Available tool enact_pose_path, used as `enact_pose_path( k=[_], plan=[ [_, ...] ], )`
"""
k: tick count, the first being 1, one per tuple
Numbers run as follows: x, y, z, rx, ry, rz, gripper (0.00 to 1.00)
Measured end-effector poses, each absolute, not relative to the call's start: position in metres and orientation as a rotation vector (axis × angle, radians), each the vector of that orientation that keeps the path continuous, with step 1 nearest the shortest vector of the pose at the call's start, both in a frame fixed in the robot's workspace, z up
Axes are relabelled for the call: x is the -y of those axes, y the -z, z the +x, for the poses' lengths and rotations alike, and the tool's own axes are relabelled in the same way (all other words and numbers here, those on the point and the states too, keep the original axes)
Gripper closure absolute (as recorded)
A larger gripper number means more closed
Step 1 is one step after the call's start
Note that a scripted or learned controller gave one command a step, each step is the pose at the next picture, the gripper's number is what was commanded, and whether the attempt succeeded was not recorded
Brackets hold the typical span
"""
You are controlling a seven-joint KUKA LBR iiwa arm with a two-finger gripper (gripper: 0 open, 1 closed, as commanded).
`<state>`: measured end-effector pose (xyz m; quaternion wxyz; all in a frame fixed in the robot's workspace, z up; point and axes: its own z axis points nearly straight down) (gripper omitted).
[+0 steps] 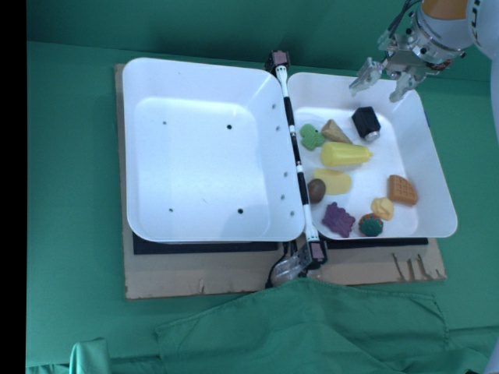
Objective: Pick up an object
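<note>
The gripper [385,82] hangs over the far edge of the right bin [437,178], its two fingers spread apart with nothing between them. The arm [452,6], grey with an orange band, enters from the upper right corner.

Taking the yellow corn-shaped toy [345,155] near the middle of the right bin as the landmark: the black can [366,123] lies just beyond it, toward the gripper, tilted with its silvery end facing the near right. A tan wedge [335,132] sits just beyond the corn's left end, and a green toy [312,136] lies left of that wedge, close to the bin's left wall. A pale yellow piece [334,181] rests just on the near side of the corn, with a brown round piece [316,190] touching its left end. Further toward the near edge lie a purple toy [338,220] and a dark green and red ball [370,225]. To the corn's near right sit an orange waffle [402,190] and a small yellow piece [382,208].

The left bin [207,150] stands well left of the corn, joined to the right bin along a black-and-white rod [295,150]. Green cloth [312,326] covers the bench.
</note>
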<state>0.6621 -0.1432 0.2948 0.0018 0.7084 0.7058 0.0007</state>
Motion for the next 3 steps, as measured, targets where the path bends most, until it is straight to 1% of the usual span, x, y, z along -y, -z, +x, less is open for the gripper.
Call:
enact_pose_path(
  k=[1, 2, 3],
  plan=[
    [0.144, -0.309, 0.663, -2.207, -0.007, 2.221, 1.0],
    [0.144, -0.308, 0.663, -2.208, -0.005, 2.22, 0.0],
    [0.153, -0.212, 0.625, -2.218, 0.008, 2.23, 0.0]
  ],
)
